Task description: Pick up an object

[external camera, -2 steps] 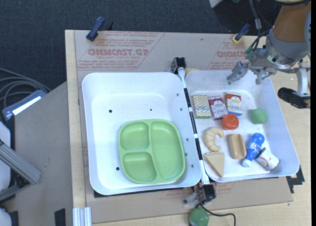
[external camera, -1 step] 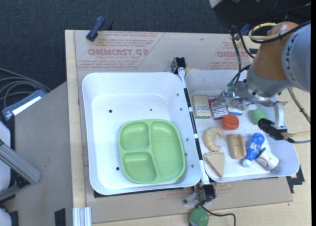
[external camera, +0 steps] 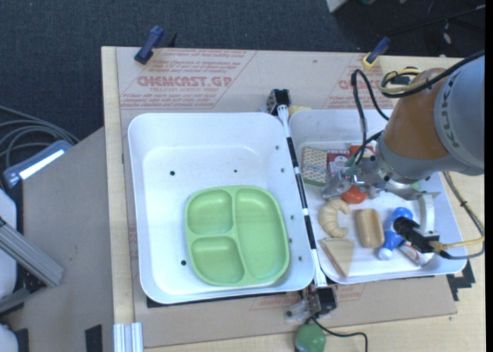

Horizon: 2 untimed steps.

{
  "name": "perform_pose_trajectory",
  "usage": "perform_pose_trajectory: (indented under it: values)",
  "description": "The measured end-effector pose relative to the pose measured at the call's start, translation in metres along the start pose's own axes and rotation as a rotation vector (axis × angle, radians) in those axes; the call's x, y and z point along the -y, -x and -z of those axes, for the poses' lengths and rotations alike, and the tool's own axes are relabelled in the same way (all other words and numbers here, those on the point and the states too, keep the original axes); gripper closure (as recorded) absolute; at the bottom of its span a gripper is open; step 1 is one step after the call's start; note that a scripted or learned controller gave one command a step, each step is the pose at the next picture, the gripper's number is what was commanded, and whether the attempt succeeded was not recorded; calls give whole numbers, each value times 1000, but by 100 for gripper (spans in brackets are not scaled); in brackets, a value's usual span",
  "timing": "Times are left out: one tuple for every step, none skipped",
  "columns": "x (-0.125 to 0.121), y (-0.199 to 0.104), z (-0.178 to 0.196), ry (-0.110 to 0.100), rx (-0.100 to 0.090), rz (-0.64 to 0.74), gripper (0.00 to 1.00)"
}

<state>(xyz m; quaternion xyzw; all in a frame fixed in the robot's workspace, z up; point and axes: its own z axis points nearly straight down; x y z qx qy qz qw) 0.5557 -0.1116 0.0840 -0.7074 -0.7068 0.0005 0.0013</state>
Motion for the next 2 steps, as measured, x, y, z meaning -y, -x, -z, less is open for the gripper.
perform_pose_trajectory:
  values:
    - [-2, 0, 13, 8, 1, 0, 100]
    - [40, -66, 101, 3, 1, 2, 100]
